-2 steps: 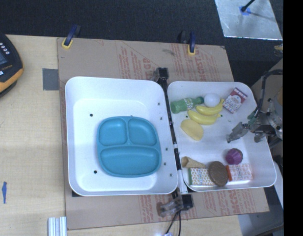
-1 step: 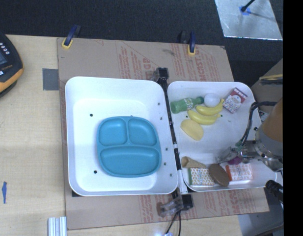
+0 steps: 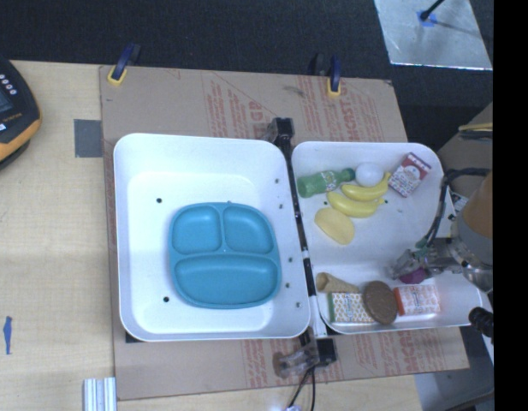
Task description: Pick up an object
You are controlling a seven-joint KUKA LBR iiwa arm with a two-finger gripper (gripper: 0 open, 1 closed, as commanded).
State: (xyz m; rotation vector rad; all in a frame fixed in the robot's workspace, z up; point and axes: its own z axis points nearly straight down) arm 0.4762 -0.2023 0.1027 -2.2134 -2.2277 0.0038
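The right bin (image 3: 418, 154) holds several small items: a green bottle (image 3: 323, 182), a white ball (image 3: 367, 175), a banana (image 3: 359, 197), a yellow lemon-shaped piece (image 3: 335, 226), a small red-and-white carton (image 3: 409, 175), a brown round disc (image 3: 380, 302), a green-and-white box (image 3: 349, 308) and a red-and-white packet (image 3: 417, 300). My gripper (image 3: 415, 264) reaches in from the right, low over the bin's right side. A small purple object (image 3: 412, 275) lies right at its tip; whether it is gripped is unclear.
The left bin (image 3: 144, 169) carries a blue divided plate (image 3: 223, 254). Both bins rest on a cardboard sheet (image 3: 246, 101) held by clamps. A yellow-and-black handheld device (image 3: 5, 110) lies at the far left of the bench.
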